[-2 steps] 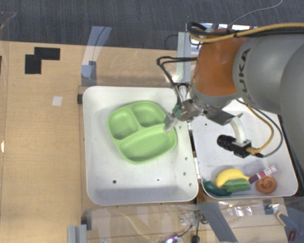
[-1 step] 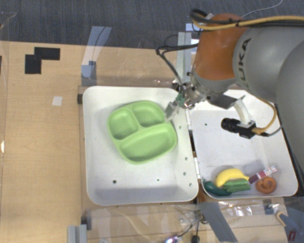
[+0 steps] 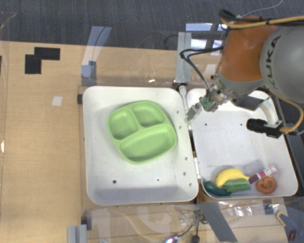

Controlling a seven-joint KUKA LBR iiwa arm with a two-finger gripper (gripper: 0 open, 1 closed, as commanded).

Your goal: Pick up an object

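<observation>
Banana [image 3: 230, 175] | right bin's [image 3: 228, 135] near edge, beside green toy | claw [image 3: 193, 112] over bin divider, state unclear

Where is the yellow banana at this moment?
In the camera view, the yellow banana lies by the right bin's near edge, against a green toy, left of an orange one.

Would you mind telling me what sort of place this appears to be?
Probably a robotics lab test bench: a KUKA arm reaches over two white bins, one holding a green divided plate, the other toy food.
</observation>
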